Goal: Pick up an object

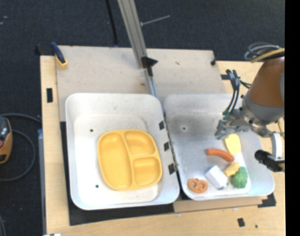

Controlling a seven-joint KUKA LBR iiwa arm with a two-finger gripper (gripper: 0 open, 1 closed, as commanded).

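My gripper [225, 130] hangs over the right bin [189, 117], near its right side. A pale yellow piece [232, 144] lies just below and to the right of it. Beneath that sits an orange sausage [220, 154]. Along the bin's front edge are a brown pretzel [197, 185], a white block [216, 176], a small yellow piece [231, 169] and a green broccoli [239, 177]. Nothing shows in the gripper's grasp.
The left bin [81, 112] holds a yellow divided plate [129, 158]. A grey metal post [135, 33] rises behind the bins. The arm's orange band [268, 82] stands at the right edge. An orange device [0, 139] lies off the bench at left.
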